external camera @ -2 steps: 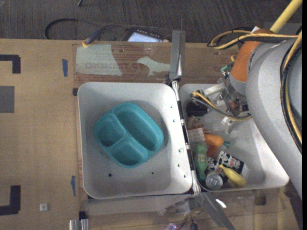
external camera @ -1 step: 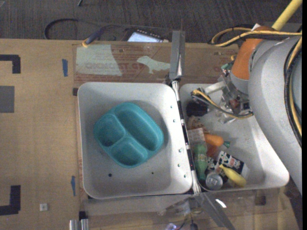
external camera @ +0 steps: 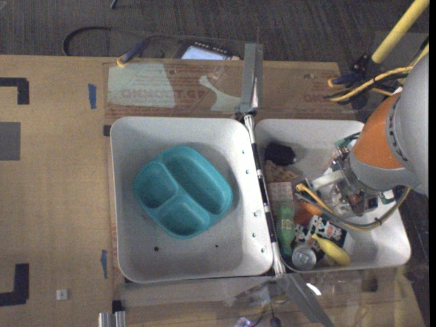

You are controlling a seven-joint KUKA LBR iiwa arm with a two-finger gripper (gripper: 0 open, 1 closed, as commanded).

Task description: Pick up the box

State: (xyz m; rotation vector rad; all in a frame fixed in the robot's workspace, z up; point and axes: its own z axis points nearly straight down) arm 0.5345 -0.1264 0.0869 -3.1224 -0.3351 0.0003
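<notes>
Dim, even overhead light; the white left bin [external camera: 129, 148] glows brightest, with soft shadows under its rim. The picture is grainy and slightly soft, and the far floor [external camera: 286, 12] lies dark.

Dark printed box [external camera: 328, 231], lying flat, right bin, amid clutter

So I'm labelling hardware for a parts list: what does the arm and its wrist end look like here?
The arm is pale grey and rounded, with a broad orange band above the wrist. Below that sits a cluttered metallic wrist assembly, with yellow cables looping around it.
</notes>
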